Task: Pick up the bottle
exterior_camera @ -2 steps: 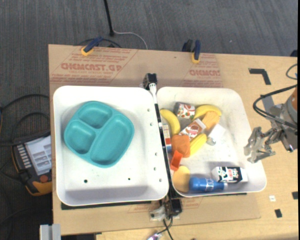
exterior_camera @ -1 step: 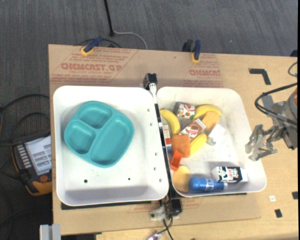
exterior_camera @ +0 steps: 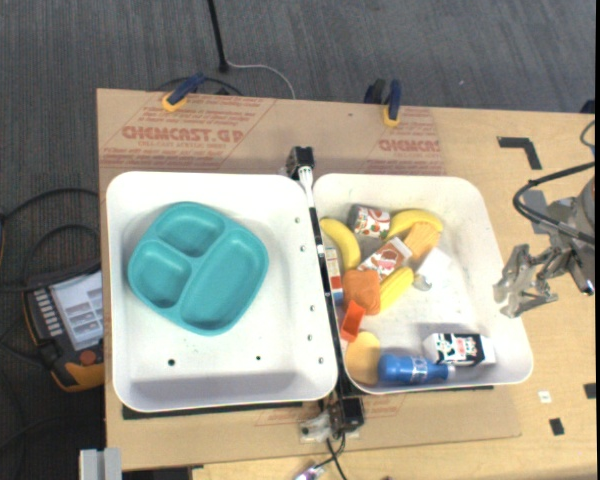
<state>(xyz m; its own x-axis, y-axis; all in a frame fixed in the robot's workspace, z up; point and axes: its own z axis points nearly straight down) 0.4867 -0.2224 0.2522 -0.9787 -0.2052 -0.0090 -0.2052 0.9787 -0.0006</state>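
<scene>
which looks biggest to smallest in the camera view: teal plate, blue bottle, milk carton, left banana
1. teal plate, by far the largest
2. left banana
3. milk carton and blue bottle look about alike; the bottle's left end is partly hidden behind a yellow-orange toy, so no firm ranking.

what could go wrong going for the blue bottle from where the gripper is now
1. The blue bottle lies on its side against the right bin's near wall, leaving little room for a finger on that side.
2. A milk carton and a yellowish piece crowd it at either end, so the fingers may catch them instead.
3. The gripper sits outside the bin, beyond its right rim, so a low approach might clip that rim.
</scene>
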